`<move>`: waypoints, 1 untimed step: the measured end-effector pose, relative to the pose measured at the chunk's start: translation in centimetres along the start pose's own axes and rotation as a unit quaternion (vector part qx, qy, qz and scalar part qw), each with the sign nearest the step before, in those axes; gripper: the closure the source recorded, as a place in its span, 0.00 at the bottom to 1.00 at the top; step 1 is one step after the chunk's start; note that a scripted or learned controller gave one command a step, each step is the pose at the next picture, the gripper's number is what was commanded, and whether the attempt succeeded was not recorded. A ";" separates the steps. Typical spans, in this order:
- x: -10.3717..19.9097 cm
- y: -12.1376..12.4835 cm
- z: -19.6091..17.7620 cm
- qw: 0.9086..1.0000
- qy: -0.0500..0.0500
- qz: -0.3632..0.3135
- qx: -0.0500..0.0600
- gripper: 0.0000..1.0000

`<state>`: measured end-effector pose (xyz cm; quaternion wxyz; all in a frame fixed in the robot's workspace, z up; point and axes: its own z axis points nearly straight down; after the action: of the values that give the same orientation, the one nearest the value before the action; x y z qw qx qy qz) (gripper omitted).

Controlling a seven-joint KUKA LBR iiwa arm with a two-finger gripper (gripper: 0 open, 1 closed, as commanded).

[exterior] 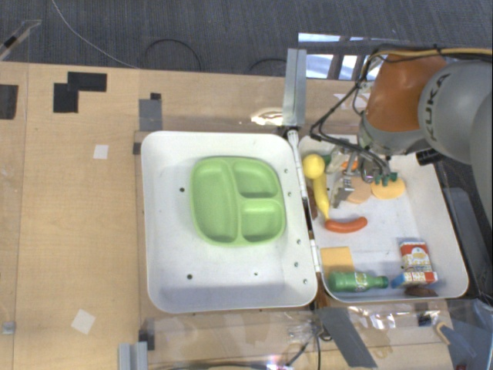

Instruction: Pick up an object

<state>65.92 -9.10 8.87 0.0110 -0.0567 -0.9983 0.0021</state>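
Note:
My gripper [347, 185] hangs low over the upper left part of the right bin [447, 230], under the grey arm with its orange band. A yellow banana [314, 177] lies just to its left along the bin's wall. A red sausage [346, 223] lies just below it. An orange carrot-like piece with a green top [387, 188] sits right beside it, and a small tan piece [359, 196] lies directly under the gripper. The arm hides what is between gripper and bin floor.
The right bin's front holds a yellow square block [337, 257], a green bottle [358, 281] lying flat, a red and white box [414, 256] and a dark item [420, 288]. The left bin [166, 268] holds a green divided plate [236, 200].

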 end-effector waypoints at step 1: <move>0.1 -10.0 -4.5 1.000 -0.019 0.008 -0.001 0.00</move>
<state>64.83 -18.97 13.40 -0.0081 -0.0642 -0.9979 0.0026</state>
